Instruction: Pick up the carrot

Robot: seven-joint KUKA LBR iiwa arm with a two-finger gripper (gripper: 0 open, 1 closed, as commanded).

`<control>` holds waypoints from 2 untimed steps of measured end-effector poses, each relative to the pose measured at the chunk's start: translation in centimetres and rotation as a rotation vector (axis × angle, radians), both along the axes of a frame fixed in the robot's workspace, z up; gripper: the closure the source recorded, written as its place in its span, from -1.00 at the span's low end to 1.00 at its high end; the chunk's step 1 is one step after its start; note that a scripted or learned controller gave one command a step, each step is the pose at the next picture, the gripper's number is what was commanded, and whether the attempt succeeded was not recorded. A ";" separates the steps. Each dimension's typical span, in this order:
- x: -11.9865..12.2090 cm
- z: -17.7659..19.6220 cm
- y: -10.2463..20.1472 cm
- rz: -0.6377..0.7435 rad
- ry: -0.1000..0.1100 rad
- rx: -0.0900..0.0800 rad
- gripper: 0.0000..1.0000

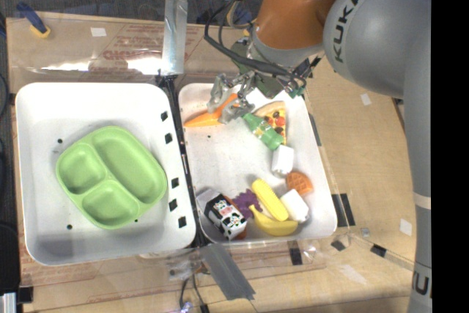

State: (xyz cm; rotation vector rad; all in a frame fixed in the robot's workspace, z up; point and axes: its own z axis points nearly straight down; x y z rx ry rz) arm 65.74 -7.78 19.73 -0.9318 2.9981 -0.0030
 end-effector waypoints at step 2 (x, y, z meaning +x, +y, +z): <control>-0.1 -0.6 8.8 0.429 0.004 0.003 1.00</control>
